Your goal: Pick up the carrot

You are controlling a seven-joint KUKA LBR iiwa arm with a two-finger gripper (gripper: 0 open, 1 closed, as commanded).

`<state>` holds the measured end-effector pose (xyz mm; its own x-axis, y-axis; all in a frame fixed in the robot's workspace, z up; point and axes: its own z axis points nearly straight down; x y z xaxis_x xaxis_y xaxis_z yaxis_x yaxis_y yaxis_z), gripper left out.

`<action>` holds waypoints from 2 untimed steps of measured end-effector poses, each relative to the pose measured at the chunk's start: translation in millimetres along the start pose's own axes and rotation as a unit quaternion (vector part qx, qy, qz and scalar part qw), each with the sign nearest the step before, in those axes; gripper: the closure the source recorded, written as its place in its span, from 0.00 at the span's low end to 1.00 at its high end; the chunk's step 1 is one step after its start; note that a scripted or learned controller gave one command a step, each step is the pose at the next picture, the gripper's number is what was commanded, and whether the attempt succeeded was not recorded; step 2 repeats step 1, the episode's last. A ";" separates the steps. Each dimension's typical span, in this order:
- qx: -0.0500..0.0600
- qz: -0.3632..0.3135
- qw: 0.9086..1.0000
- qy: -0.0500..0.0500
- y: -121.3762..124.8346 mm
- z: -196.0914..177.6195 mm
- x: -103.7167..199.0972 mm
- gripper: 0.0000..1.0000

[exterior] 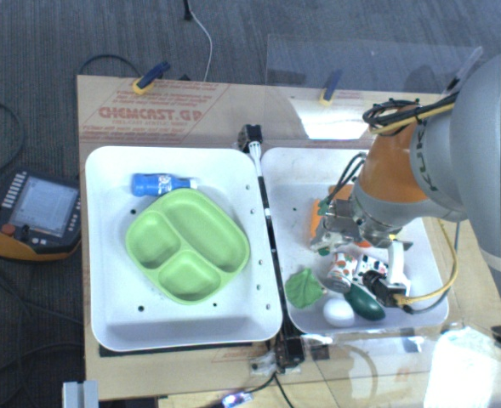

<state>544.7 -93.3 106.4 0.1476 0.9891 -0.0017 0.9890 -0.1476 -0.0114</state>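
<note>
I'm low in the right bin [420, 164], wrist over its middle, arm coming in from 3 o'clock. My claw [328, 228] sits at the bin's 9 o'clock side, right by the carrot [317, 218]. The carrot shows as an orange sliver w/ a green end, partly hidden under my fingers. Can't tell if they're apart or together, or if anything's between them.

Step, as I judge it: at the grasp, not yet a lift. Next move needs a sure close on the carrot, then a straight rise clear of clutter at 6 o'clock: green leaf [303, 287], white egg [339, 311], dark green veg [367, 303]. Left bin [105, 313] holds green tray [188, 243] and blue bottle [161, 184].
</note>
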 end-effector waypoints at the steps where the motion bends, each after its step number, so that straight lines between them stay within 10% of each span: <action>1: -0.005 0.164 0.986 0.000 71.9 -77.8 35.1 1.00; 2: -0.005 0.164 0.986 0.000 71.9 -77.8 35.1 1.00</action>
